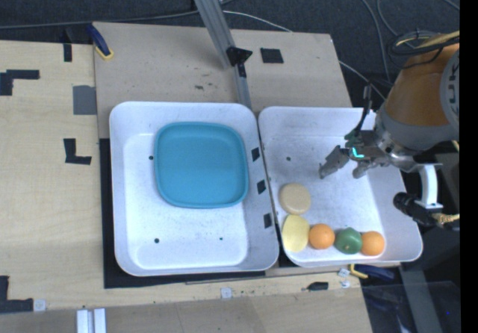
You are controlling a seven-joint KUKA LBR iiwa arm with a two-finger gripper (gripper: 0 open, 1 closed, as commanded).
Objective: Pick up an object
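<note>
Jaws (347, 165) are hanging spread wide and empty over the bare middle of the right bin (328, 126), while the beige disc (295, 198) is sitting just below-left by the lemon (296, 234), so I'm guessing a closing pinch is risking nudging both.

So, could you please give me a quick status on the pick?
Gripper open over right bin, holding nothing. Food items along near wall, round beige piece closest. Nothing in the way.
</note>
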